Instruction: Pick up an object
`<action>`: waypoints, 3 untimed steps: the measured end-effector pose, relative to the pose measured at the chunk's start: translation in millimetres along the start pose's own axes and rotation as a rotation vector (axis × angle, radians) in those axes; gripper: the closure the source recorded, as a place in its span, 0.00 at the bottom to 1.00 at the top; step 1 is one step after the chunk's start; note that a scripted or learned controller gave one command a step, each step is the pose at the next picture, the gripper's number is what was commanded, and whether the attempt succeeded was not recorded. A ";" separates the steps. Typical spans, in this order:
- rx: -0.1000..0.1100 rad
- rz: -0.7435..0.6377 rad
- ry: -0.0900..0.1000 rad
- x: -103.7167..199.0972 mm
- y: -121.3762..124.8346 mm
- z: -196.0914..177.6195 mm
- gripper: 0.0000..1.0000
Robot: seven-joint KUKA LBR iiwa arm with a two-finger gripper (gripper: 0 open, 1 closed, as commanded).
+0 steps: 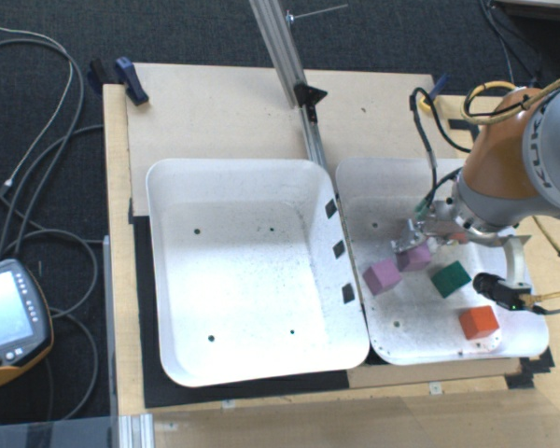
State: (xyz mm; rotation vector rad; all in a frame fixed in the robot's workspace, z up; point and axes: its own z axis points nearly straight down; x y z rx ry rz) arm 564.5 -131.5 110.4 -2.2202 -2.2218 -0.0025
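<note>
Nearest the camera, an orange cube point(479, 322) lies on the floor of the right bin point(392, 339), near its front rim. Behind it and slightly left sits a green cube point(450, 278). Further left are two purple blocks: one point(383, 275) lies free on the bin floor, the other point(414, 258) sits just beside it, directly under the jaws point(413, 244). Whether the jaws are apart or clamped on that second block cannot be told from this angle. The grey arm point(532, 171), with its orange band, enters from the right above the bin. The left bin point(168, 194) adjoins the right one on the worktop point(215, 110). An aluminium rail point(278, 40) crosses the worktop's rear edge.
</note>
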 end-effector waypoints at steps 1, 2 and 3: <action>-0.001 -0.001 0.001 0.4 0.5 -10.1 1.00; -0.005 -0.006 0.001 63.1 -41.1 -93.4 1.00; 0.006 -0.008 0.003 137.7 -61.8 -88.7 1.00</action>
